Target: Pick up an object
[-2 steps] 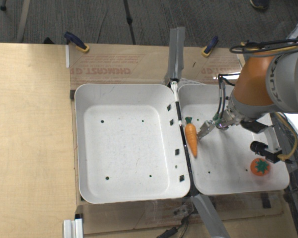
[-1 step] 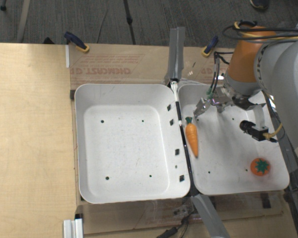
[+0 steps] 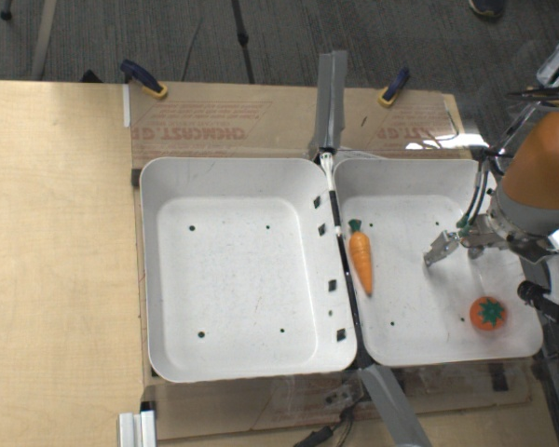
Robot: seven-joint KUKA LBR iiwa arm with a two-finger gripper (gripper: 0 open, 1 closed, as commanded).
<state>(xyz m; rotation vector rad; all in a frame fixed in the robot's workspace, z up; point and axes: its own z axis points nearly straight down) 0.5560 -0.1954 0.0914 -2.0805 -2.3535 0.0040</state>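
Note:
An orange carrot (image 3: 360, 261) with a green top lies in the right bin (image 3: 401, 338), against its left wall. A small round orange fruit with a green stalk (image 3: 487, 313) rests near that bin's front right corner. My gripper (image 3: 450, 254) hangs over the right half of the same bin, between the two objects, above and left of the round fruit. Its fingers (image 3: 438, 250) stand open with nothing between them. The orange-banded wrist (image 3: 538, 170) rises behind it at the right edge.
The left bin (image 3: 158, 277) sits beside the right one, joined at a grey divider bar (image 3: 331, 101). Both stand on cardboard clamped at the back. A wooden table surface (image 3: 56, 250) lies to the left.

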